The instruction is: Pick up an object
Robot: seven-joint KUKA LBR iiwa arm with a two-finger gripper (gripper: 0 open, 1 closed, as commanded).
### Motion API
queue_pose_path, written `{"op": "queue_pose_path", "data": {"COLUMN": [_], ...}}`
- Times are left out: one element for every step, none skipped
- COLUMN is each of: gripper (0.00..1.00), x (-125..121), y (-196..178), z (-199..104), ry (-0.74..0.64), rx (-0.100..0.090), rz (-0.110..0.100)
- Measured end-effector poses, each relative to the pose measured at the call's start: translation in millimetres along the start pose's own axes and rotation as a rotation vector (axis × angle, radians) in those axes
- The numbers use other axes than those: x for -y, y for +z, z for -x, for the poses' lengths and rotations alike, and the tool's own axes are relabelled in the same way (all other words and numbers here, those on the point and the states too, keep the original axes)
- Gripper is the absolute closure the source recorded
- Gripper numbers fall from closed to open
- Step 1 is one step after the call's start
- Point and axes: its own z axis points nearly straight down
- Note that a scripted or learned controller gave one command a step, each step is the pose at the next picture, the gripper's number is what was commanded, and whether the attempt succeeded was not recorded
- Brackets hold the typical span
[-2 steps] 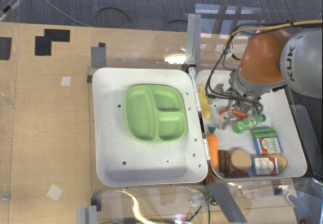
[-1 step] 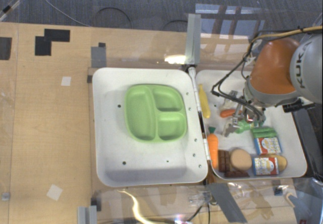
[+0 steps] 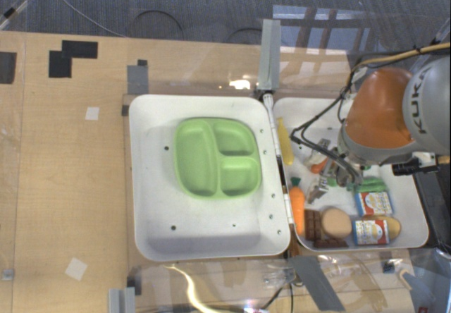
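Note:
My gripper [image 3: 325,181] hangs low in the middle of the right bin [image 3: 417,228], under the arm's orange band [image 3: 377,111]. Just below it lie a beige rounded piece [image 3: 337,222], a brown block [image 3: 317,234] and a small labelled can [image 3: 370,231] on its side. An orange carrot [image 3: 297,209] lies to its lower left, against the bin's left wall. A small printed carton [image 3: 375,202] and a green packet [image 3: 373,186] sit to its right. A long yellow piece [image 3: 284,139] rests along the left wall. The arm hides the bin's back right.
The left bin [image 3: 141,185] holds a green divided plate [image 3: 215,156] near its middle. A grey post [image 3: 268,58] stands behind the rim that the two bins share. Black cables [image 3: 313,125] loop from the arm over the right bin.

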Motion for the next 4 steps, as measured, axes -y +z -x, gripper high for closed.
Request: {"op": "queue_pose_path", "data": {"gripper": [1.0, 1.0, 1.0, 1.0], "x": [-2.1, -12.4, 51.7, 93.4], "y": [-14.9, -173.2, -181.5, -172.5], "z": [5.4, 43.2, 88.9, 118.5], "ry": [-0.007, -0.17, -0.419, -0.802], "rx": [0.019, 0.004, -0.006, -0.007], "rz": [0.002, 0.001, -0.001, 0.002]}}
